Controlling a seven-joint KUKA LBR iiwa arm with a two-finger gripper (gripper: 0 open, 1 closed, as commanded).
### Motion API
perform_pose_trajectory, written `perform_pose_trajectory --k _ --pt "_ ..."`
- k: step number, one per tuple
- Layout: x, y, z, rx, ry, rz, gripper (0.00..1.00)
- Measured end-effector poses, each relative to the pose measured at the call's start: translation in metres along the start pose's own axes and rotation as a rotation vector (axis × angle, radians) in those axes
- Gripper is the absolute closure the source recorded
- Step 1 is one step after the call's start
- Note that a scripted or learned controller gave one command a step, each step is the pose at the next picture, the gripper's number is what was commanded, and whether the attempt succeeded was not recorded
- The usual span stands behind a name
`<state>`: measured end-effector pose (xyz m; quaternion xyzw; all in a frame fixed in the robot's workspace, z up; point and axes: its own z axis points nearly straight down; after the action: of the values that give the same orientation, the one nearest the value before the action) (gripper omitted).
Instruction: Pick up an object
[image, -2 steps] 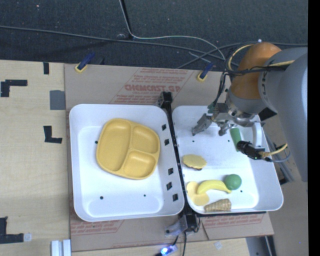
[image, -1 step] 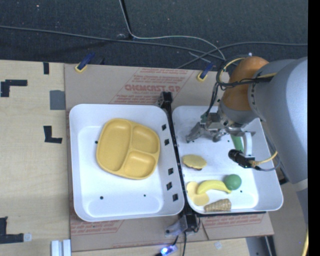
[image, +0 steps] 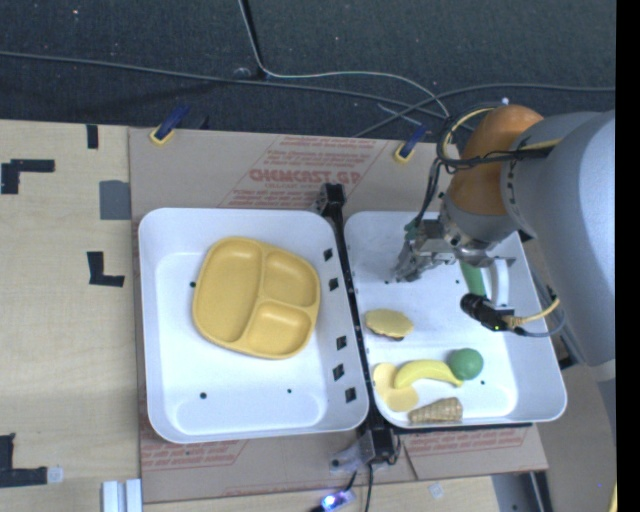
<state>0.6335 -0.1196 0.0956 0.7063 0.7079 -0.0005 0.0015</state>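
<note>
On the tabletop (image: 60, 330) two shallow white bins sit side by side on a cardboard sheet (image: 300, 170). The left bin (image: 165, 400) holds a yellow divided plate (image: 256, 297), lying flat with its three compartments facing up, slightly turned so its corners point toward the bin's sides. The right bin (image: 535, 400) carries the small things, all gathered in its near half: a banana (image: 425, 373) lying on its side, its long axis running roughly left to right with a gentle upward arch and its right tip touching a green ball (image: 465, 363); a round yellow disc (image: 392, 395) partly under the banana's left end; a tan waffle cone (image: 436, 410) just in front of the banana, lying nearly level with its narrower end pointing left; and a flat tan cookie-like piece (image: 388, 323) a little farther back, apart from the rest. The grey arm (image: 585, 240) with its orange band (image: 495, 150) reaches in from the right, and the pincer (image: 408, 268) hangs over the bare far-left part of the right bin, well apart from the banana and the cookie-like piece. Nothing shows between its tips, and whether they stand apart or together cannot be told from this slant.
</note>
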Motion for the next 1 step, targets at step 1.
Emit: perform_pose_trajectory --k 1 --pt "0.0021 0.0080 -0.0453 -0.001 0.003 0.001 1.00"
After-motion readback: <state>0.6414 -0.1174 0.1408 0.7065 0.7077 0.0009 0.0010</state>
